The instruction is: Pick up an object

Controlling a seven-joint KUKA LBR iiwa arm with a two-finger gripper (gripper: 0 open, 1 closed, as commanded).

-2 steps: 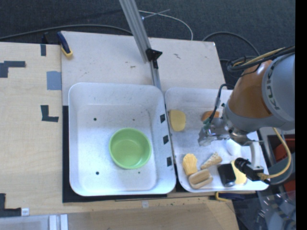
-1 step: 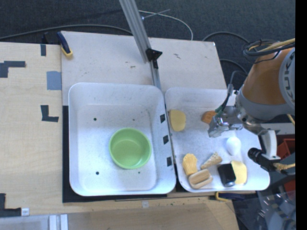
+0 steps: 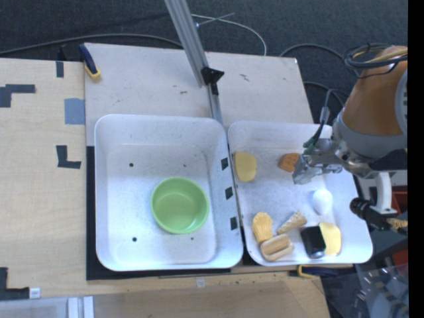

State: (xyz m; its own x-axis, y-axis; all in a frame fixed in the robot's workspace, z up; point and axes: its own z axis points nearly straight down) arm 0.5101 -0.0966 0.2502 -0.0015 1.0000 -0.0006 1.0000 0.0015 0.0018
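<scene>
Nearest the camera, along the right bin's [image 3: 368, 247] front edge, lie a hot-dog bun [image 3: 276, 247], a ridged yellow piece [image 3: 262, 226], a pale wedge [image 3: 292, 222], and a black block [image 3: 313, 241] touching a yellow block [image 3: 330, 238]. Just behind them sits a white egg-shaped object [image 3: 322, 201]. Farther back, a yellow chip-like piece [image 3: 245, 166] lies near the divider, and a small orange-brown piece [image 3: 288, 162] lies just beside my claw [image 3: 306, 169]. My claw hangs low over the right bin, between the orange-brown piece and the egg; whether it is released or clenched I cannot tell. My grey arm with its orange band [image 3: 374, 98] comes in over the bin's right side. A green bowl [image 3: 179, 205] stands upright in the left bin [image 3: 112, 177].
</scene>
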